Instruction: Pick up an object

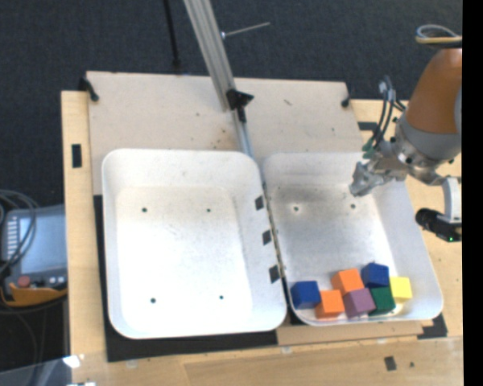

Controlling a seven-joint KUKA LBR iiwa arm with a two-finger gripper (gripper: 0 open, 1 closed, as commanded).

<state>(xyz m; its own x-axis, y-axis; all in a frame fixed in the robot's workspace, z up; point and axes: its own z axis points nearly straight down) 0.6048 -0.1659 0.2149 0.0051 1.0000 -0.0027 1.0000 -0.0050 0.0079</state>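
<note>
- On the bench [209, 103], a pale board over a wooden top, two shallow white bins sit side by side, their inner rims touching along the middle
- Left bin [185, 240]: the larger-looking tray, with a speckled floor and four small dark dots
- Right bin [322, 215]: its floor is smudged grey, and all the coloured blocks are gathered at its near edge
- Arm [433, 95]: enters from the right, orange band uppermost and grey wrist below, leaning over the far right corner of the right bin
- Slanted metal rail [213, 47]: runs from the top of the view down to the gap between the bins
- Gripper [362, 182]: hangs above the upper right part of the right bin, well apart from the blocks; nothing is seen between its fingers, and whether they are spread or pressed together cannot be told from this angle
- Blocks, in a tight cluster, most of them touching a neighbour: blue block [306, 293] at the left end, slightly apart; orange block [331, 302] beside it; second orange block [348, 280] behind; purple block [359, 302] in front; second blue block [376, 275] at the back; green block [382, 299] to the right of the purple one; yellow block [401, 288] at the right end
</note>
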